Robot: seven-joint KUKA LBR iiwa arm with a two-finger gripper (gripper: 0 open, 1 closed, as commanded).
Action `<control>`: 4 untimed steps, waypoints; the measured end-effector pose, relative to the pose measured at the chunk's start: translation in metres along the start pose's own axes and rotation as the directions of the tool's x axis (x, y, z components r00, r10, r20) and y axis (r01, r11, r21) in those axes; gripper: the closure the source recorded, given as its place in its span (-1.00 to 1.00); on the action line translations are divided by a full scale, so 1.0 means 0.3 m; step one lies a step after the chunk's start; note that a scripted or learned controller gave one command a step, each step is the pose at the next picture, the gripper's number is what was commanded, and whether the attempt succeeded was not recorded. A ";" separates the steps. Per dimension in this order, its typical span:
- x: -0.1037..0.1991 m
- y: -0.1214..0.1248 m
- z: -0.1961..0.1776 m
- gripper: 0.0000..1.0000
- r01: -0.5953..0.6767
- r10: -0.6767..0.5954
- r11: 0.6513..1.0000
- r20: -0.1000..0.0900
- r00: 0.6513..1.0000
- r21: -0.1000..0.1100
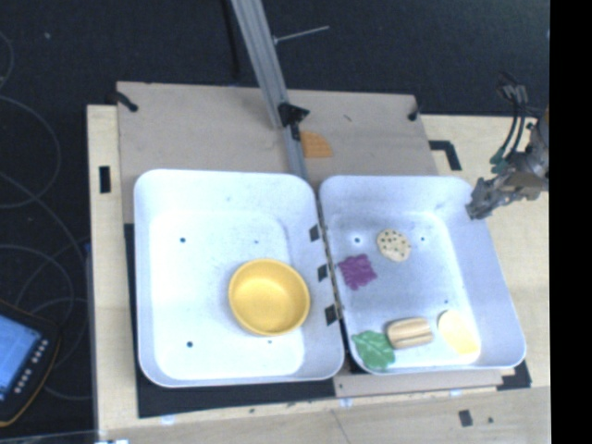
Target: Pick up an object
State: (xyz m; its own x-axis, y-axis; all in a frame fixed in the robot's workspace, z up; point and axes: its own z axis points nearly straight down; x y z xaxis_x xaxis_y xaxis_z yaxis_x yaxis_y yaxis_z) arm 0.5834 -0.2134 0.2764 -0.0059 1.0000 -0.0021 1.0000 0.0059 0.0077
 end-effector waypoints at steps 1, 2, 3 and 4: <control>0.156 -0.020 -0.020 1.00 0.002 -0.002 1.000 -0.003 1.000 0.005; 0.323 -0.023 0.028 1.00 0.000 0.000 1.000 -0.001 1.000 0.006; 0.501 -0.050 0.006 1.00 0.002 -0.002 1.000 -0.004 1.000 0.006; 0.659 -0.067 -0.006 1.00 0.002 -0.002 1.000 -0.004 1.000 0.007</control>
State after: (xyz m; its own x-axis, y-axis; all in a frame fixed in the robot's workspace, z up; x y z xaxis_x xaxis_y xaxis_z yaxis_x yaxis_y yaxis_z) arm 0.5622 -0.0158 0.2775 -0.0080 1.0000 0.0020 1.0000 0.0080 0.0006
